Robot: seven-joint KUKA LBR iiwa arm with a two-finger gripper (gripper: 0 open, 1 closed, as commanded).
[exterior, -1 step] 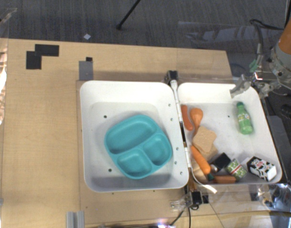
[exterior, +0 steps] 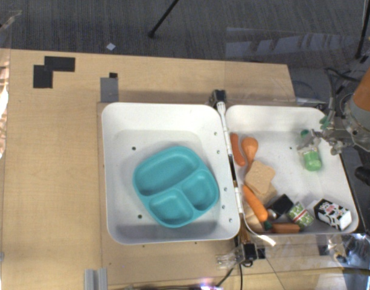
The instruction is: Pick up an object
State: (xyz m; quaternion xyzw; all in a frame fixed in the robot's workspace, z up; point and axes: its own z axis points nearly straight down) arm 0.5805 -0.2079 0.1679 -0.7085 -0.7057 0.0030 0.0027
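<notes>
The hand [exterior: 314,139] hangs over the right bin's [exterior: 275,116] far side, directly above a green bottle [exterior: 311,159]; whether it pinches anything I cannot tell. Seemingly the approach step: next it must drop squarely over the bottle.

wooden bench [exterior: 52,180] bears two white bins [exterior: 112,162] [exterior: 275,116] side by side.

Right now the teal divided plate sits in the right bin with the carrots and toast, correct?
Not quite. The camera view shows the teal plate in the left bin; the carrots and toast lie in the right bin.
</notes>
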